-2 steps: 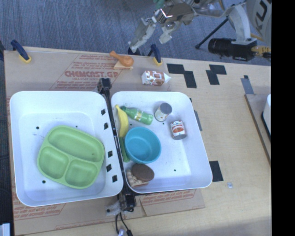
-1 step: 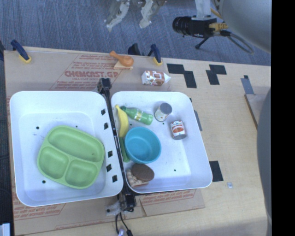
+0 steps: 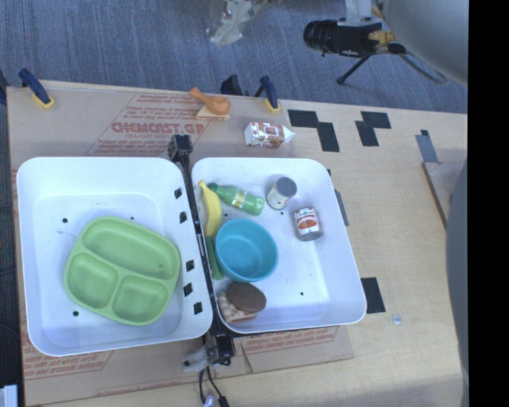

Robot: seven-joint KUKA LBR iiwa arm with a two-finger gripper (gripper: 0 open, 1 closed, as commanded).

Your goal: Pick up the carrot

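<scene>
A small orange, tapered thing that looks like the carrot [image 3: 210, 101] lies on the bench behind the bins, on a pale block near the back edge. It is outside both bins. My gripper [image 3: 231, 22] hangs at the top edge of the camera view, over the blue carpet beyond the bench and a little right of the carrot. It is blurred and nothing shows in it. The grey arm [image 3: 429, 28] comes in from the upper right.
The right bin [image 3: 338, 262] holds a banana [image 3: 211, 208], a green bottle [image 3: 238, 199], a blue bowl [image 3: 246, 250], a tin [image 3: 281, 191], a small jar [image 3: 307, 223] and a brown round thing [image 3: 243, 300]. A green divided plate [image 3: 121, 269] lies in the left bin [image 3: 48, 183]. A white packet [image 3: 266, 134] and blue clamps [image 3: 269, 92] sit near the back edge.
</scene>
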